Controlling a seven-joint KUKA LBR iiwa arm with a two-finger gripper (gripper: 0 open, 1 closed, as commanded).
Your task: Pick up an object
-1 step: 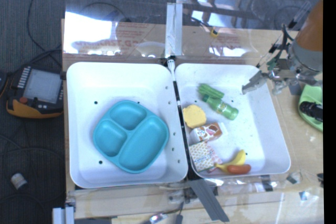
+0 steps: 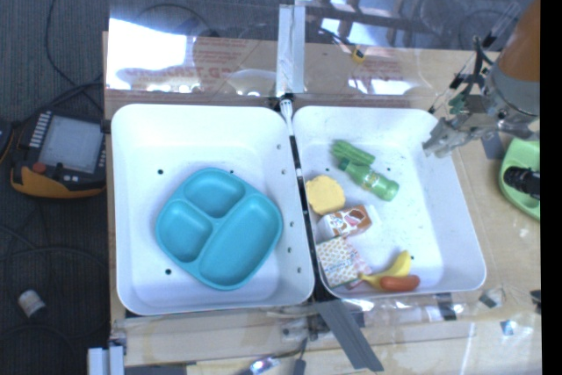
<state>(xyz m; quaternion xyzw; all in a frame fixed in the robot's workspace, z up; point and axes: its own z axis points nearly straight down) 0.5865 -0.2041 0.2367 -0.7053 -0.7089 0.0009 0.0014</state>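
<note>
The right bin [image 2: 439, 224] holds several small objects. A green bottle [image 2: 364, 169] lies near its middle, and a yellow round piece [image 2: 325, 193] sits by the left wall. Below that come a small orange and white carton [image 2: 346, 222] and a patterned packet [image 2: 341, 261]. A yellow banana [image 2: 397, 264] and a red sausage [image 2: 399, 283] lie at the front. My gripper [image 2: 446, 136] hangs over the bin's upper right rim, apart from all of them. The green bottle is the nearest object, well to its left.
A blue divided plate [image 2: 219, 228] lies in the left bin [image 2: 140, 145]. A green object [image 2: 522, 176] sits on the bench right of the right bin, close under the arm. A clear wall with tape stands behind both bins.
</note>
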